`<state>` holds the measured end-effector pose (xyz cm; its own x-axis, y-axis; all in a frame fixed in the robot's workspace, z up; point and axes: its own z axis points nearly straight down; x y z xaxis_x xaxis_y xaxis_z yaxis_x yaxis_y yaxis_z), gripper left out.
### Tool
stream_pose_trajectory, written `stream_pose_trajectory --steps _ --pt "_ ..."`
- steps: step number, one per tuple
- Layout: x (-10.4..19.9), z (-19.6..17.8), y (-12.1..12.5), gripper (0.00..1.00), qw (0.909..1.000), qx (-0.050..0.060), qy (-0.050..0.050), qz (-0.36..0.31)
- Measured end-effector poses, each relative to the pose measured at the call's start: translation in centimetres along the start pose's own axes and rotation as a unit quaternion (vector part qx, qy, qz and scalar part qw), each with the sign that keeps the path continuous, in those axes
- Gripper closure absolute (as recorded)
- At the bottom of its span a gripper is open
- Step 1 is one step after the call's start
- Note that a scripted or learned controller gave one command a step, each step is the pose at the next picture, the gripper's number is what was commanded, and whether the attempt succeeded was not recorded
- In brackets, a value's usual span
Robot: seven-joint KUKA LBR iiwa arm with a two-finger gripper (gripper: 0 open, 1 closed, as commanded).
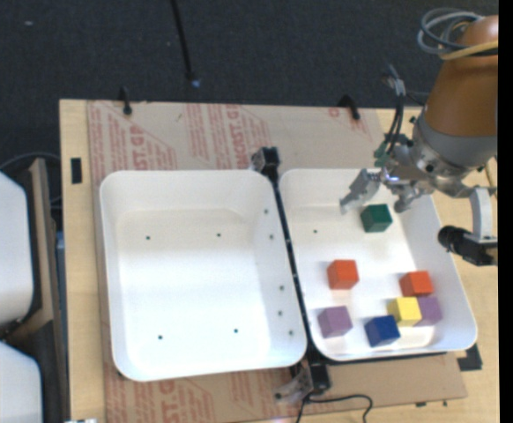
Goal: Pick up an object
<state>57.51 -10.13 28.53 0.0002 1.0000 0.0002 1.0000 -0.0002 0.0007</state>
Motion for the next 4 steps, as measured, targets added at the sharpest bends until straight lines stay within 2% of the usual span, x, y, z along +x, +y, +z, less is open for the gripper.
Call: stream_pose_trajectory --steps 1,2,3,4 --pt "0.0 0.0 0.0 0.0 1.0 0.0 0.0 0.0" --pt "0.8 8.8 -6.5 0.0 1.0 0.004 0.0 0.001" --pt "-0.5 18.9 -3.8 0.0 1.0 0.004 0.0 0.0" --pt "-0.5 18.5 -3.6 0.0 1.0 0.0 0.0 0.0"
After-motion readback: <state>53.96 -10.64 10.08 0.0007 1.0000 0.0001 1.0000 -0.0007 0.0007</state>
